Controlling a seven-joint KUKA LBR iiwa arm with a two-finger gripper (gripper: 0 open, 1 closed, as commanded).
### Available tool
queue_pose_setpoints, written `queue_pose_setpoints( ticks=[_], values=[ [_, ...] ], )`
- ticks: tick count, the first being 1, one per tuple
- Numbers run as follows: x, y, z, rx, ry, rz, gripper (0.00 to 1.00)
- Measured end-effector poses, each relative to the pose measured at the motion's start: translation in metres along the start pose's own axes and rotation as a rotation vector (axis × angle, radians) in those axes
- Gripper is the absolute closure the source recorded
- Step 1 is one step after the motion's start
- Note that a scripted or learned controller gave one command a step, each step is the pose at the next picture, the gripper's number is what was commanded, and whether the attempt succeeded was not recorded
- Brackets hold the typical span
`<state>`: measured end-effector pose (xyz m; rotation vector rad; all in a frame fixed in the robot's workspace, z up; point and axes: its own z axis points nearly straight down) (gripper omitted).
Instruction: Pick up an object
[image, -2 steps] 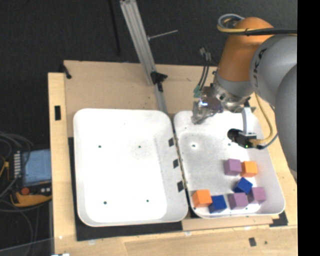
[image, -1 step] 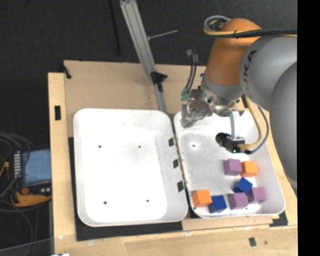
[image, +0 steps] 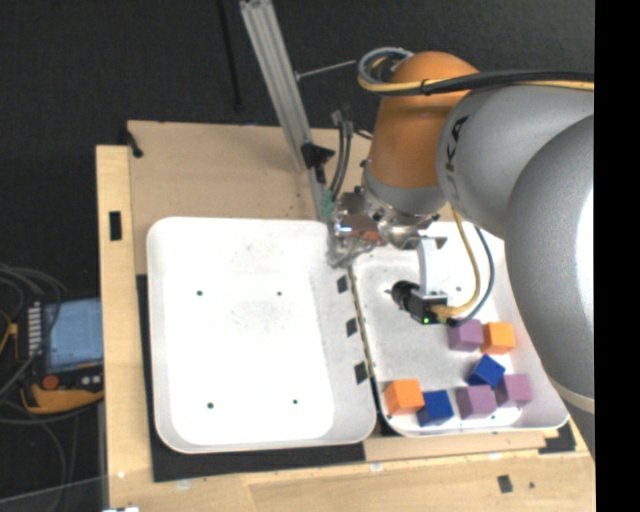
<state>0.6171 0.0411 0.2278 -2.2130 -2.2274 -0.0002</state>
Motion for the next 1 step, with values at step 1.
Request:
queue_pose_setpoints(
  ticks=[1],
  values=[
    [0.0567,-0.0157,0.0025,0.001,0.0,-0.001,1.0]
  ],
)
